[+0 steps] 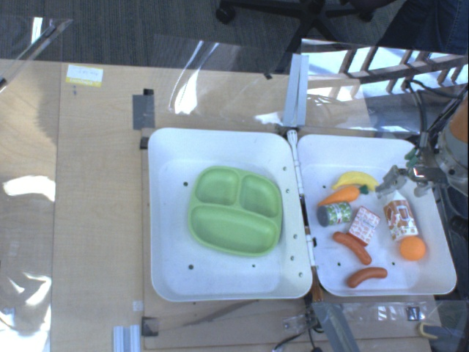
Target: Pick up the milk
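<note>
The gripper (407,176) hung at the right edge of the right bin (322,152), its two fingers spread apart and grasping nothing. The milk (401,219) — a small bottle with a white cap and a brown-and-white label — lay on its side just below the fingertips, apparently not touching them, with its cap end nearest the tool.

To do the step well, the fingers would probably need to straddle the bottle across its narrow width, descend until they flank the body, and close there rather than on the cap. Clearance was limited: an orange (414,248) sat touching or almost touching the bottle's lower end, and a red-and-white carton (364,224) lay just to its left.

The same bin also held a banana (355,180), a carrot (341,194), a green can (336,213) and two sausages (359,259). The left bin (165,218) carried a green divided plate (236,210). Both bins rested on a pale wooden bench (80,218) — beyond it lay dark carpet and an office chair base (293,9).
</note>
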`<state>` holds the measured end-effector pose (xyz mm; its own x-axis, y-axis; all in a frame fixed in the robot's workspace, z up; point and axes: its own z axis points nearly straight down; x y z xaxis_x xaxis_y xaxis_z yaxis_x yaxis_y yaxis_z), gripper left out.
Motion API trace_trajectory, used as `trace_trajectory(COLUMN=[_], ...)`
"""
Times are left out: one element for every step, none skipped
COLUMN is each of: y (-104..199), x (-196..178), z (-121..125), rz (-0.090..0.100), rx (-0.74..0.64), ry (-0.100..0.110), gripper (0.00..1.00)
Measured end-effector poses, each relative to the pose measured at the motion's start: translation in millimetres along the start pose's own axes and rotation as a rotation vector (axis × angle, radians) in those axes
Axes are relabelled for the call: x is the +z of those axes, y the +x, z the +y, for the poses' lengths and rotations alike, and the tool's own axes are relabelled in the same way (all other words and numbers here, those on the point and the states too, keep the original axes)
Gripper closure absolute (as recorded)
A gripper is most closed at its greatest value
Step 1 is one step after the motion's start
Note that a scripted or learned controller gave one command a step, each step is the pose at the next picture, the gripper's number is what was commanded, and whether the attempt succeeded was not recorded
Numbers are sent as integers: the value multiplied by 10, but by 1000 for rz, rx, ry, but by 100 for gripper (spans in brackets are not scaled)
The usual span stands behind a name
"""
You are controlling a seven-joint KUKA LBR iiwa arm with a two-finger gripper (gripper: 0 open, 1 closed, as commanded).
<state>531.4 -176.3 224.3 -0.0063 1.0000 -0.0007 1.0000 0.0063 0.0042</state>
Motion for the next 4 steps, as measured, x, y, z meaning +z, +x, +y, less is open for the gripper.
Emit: trace_trajectory(y=[-294,-274,-307,141], x=[1060,1148,1007,76], z=[144,-78,-49,333], rz=[-12,-26,-35,-1], rx=[90,60,61,15], ry=[-36,-65,-75,-5], gripper=[0,0,100,100])
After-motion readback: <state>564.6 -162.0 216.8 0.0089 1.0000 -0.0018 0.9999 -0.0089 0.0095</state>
